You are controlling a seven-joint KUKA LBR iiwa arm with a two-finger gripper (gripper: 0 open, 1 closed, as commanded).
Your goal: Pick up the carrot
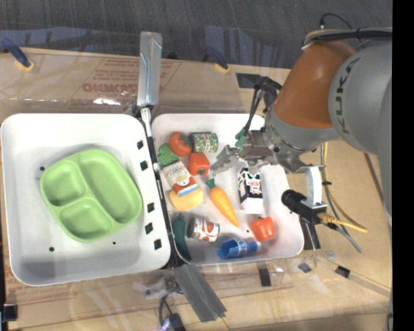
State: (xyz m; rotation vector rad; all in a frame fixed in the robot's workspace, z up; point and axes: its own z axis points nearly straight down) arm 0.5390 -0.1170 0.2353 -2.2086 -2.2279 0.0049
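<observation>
Where bench [69, 81] ends, dark ribbed floor [193, 5]

I count two white bins [27, 185] on the table [359, 267]. One green tray [90, 195] with three compartments sits in the left bin. In the right bin I make out one carrot [224, 205], two cans [204, 142], one milk carton [251, 189], one blue bottle [236, 248], and three red-orange vegetables [263, 228], plus a few more toys I can't tell apart. One arm [345, 95] reaches in
</observation>
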